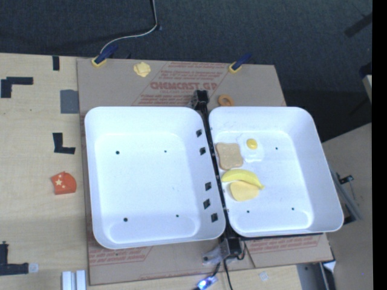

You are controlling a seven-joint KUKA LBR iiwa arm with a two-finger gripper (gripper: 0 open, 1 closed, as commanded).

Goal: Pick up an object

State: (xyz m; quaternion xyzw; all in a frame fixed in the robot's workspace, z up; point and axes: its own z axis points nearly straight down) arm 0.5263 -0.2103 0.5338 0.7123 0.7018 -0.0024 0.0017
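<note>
R white plastic bin (314,162) holds four toy foods nr its 9 o'clock wall: tan bread slice (230,155), fried egg (251,148) at 3 o'clock of it, yellow banana (242,176), yellow wedge (243,191) at 6. L white bin (145,174) alongside.

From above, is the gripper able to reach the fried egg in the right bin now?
Probably yes. The fried egg lies flat and uncovered in the right bin; the toast touches its left side, so the fingers may catch that.
</note>
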